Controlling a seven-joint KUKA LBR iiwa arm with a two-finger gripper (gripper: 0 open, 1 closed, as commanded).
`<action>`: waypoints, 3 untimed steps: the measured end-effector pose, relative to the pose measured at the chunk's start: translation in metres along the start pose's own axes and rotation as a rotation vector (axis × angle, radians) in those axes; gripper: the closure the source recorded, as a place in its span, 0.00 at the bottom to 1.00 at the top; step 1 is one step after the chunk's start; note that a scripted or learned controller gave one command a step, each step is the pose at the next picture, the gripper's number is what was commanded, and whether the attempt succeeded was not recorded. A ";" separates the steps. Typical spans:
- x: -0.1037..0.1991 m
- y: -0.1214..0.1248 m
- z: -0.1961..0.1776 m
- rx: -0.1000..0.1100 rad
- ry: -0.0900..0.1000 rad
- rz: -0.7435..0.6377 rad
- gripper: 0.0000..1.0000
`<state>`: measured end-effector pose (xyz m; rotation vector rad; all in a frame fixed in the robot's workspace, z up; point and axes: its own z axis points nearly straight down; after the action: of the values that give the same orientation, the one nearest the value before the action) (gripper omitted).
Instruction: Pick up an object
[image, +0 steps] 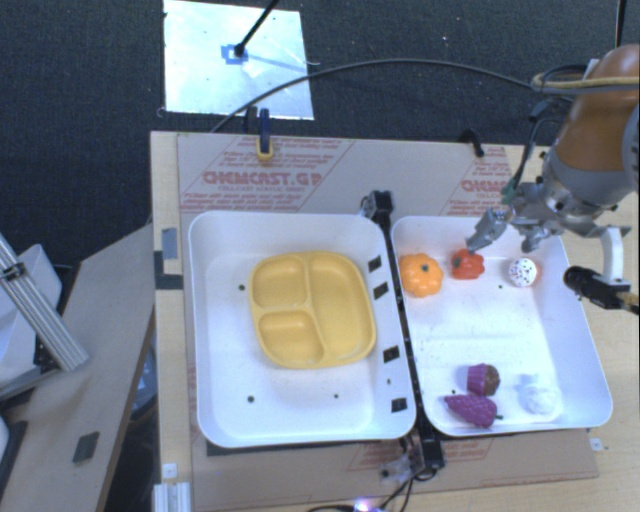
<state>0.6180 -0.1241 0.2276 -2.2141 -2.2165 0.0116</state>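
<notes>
The right bin (575, 345) holds an orange pumpkin-shaped toy (421, 275) at its far left, a red tomato-like toy (466, 264) beside it, and a white speckled ball (522, 272) further right. Near the front lie a dark maroon berry (483, 378), a purple piece (471, 408) and a small white object (538, 396). My gripper (512, 232) hangs over the far edge of the right bin, between the red toy and the speckled ball. Its fingers (487, 231) are spread apart with nothing between them.
The left bin (225, 400) carries a yellow divided plate (308, 308). Black clips line the seam between the bins (390, 320). A black cable arcs across the back of the bench (400, 66), and a yellow-handled clamp (264, 135) sits at the far edge.
</notes>
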 end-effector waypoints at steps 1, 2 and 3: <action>0.000 0.002 -0.008 -0.013 -0.001 -0.002 0.00; 0.003 0.001 0.034 -0.011 -0.001 -0.001 0.00; 0.004 0.007 0.079 -0.011 -0.001 -0.001 0.00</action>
<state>0.6238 -0.1196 0.1491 -2.2189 -2.2233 0.0008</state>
